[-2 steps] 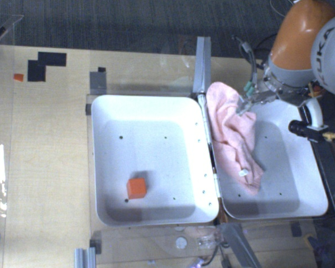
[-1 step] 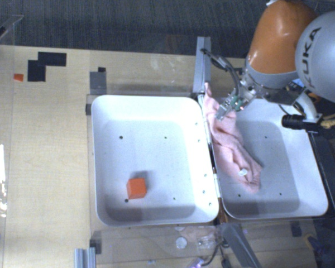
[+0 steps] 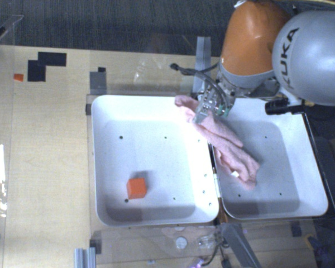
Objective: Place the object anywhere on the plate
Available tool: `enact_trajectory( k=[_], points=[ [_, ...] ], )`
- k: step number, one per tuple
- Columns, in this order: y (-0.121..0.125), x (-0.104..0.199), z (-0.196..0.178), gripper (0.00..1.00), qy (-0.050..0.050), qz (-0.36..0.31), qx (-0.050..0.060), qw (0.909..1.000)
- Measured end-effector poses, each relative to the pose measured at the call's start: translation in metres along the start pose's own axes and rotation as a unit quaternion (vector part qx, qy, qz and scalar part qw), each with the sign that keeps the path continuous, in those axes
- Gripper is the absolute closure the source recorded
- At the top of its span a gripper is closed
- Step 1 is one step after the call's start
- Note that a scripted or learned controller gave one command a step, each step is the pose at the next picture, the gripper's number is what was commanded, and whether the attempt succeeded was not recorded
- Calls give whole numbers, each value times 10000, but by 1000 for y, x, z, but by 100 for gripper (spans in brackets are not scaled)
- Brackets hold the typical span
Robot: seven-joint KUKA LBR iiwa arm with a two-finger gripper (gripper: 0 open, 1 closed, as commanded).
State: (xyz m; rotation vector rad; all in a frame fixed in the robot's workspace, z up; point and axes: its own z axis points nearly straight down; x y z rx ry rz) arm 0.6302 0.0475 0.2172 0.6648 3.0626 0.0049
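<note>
Over the ridge between the two bins, the gripper [image 3: 204, 111] pinches the upper end of a pink cloth [image 3: 226, 149], its fingers closed on the fabric. The cloth trails down and right, draped across the divider and lying mostly in the right bin [image 3: 290, 197]. An orange block [image 3: 137, 188] sits in the left bin [image 3: 151, 144], well apart from the cloth.

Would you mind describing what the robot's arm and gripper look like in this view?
The arm is glossy grey with rounded housings and black KUKA lettering, and an orange band sits above the wrist. Thin black cables run by the small metallic gripper.
</note>
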Motion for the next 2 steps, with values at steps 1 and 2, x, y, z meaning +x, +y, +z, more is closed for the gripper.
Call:
enact_trajectory(
  k=[1, 2],
  points=[
    [49, 17, -6, 100, -15, -1988, -15, 9800],
    [49, 17, -6, 0, -16, -1987, -16, 9801]
  ],
)
